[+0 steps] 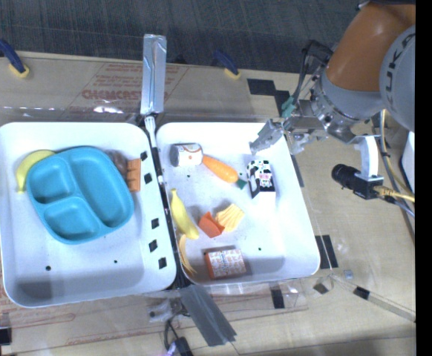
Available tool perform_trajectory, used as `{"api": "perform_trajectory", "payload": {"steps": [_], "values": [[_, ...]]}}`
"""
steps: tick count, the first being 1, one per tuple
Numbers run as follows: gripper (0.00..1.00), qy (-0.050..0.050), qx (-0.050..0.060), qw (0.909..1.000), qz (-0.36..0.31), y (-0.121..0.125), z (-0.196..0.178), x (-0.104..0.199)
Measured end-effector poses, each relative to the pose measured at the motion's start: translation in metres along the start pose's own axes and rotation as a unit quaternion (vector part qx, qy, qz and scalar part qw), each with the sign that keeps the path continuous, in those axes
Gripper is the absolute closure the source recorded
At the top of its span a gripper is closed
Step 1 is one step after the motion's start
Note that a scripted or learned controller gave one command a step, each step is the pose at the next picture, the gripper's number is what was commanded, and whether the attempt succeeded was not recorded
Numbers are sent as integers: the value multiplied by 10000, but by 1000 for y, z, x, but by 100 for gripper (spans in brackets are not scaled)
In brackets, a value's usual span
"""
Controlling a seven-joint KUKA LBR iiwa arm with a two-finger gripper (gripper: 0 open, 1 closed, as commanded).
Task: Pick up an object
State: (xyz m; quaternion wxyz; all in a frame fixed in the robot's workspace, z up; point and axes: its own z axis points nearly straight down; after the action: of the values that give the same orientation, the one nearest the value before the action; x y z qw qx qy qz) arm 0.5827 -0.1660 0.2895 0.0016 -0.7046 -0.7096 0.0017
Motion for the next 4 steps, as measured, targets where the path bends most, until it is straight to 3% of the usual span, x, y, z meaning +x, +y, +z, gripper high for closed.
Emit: {"api": "perform_trajectory", "payload": {"steps": [1,2,3,4], "values": [[0,15,63,9999,-80,19,139,19],[0,-61,-139,9991,-401,39,183,48],[0,-21,-68,9985,-536,48,192,51],[100,-8,-31,9984,-563,47,186,54]]}}
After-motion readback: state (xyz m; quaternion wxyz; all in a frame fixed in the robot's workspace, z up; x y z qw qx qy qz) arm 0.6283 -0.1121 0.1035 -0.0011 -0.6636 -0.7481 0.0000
